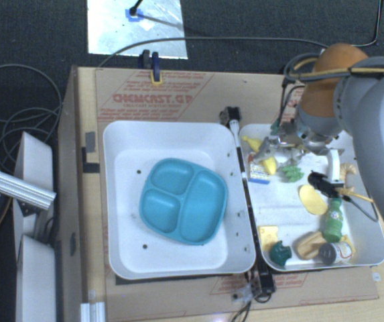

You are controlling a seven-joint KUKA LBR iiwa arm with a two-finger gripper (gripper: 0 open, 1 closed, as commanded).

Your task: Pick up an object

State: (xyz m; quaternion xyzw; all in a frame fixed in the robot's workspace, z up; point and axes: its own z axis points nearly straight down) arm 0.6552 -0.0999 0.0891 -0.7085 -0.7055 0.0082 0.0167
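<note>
end effector (280,146) above green toy (290,173) (right bin (378,237))

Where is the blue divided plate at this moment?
The blue divided plate lies in the middle of the left bin, apart from the toys in the right bin.

1. You had the arm (359,92) reaching in from the right, its gripper (280,146) low over the far end of the right bin (379,247).
2. Just beneath the gripper lay a yellow piece (267,164) and a small green item (291,173).
3. Nearer you in that bin sat a yellow lemon-like object (311,200), a green bottle (333,221) and a dark teal object (280,253).
4. The left bin (121,180) held a blue divided plate (182,200).
</note>
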